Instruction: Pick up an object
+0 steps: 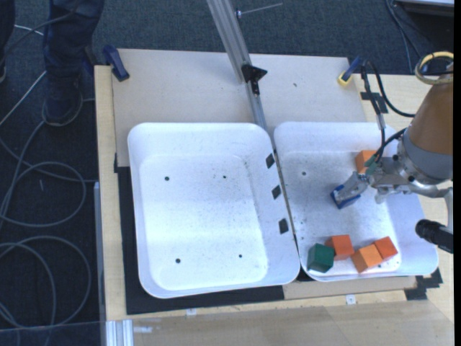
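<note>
The gripper (353, 190) sits mid right bin (310, 146), fingers clamped on a blue block (344, 197) whose long axis slants toward the bin's far right corner

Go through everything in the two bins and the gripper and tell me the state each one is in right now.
Gripper: low in the right bin, at the blue object.
Blue object: on the bin floor, at the gripper's tip.
Orange block: partly hidden behind the gripper.
Green block: resting at the near wall.
Three orange blocks: clustered beside the green block.
</note>
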Available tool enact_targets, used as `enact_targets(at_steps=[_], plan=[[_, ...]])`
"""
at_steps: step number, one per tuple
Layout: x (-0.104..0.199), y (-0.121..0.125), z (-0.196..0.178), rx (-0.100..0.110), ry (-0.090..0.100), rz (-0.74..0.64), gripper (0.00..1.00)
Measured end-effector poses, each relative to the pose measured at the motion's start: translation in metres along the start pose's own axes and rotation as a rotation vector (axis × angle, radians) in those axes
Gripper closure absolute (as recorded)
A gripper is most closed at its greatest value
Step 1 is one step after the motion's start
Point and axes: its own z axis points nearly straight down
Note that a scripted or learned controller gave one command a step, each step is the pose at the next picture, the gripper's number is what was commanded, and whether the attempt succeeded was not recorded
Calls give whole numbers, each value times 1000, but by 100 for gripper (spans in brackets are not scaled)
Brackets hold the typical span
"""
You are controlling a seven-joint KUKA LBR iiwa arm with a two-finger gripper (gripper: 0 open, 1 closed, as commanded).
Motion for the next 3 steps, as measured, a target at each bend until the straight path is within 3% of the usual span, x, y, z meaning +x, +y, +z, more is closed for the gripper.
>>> enact_targets(at_steps=[1, 2, 3], plan=[[-40, 48, 71, 1, -3, 1, 0], [-37, 53, 112, 6, 2, -1, 0], [-37, 55, 98, 1, 1, -1, 100]])
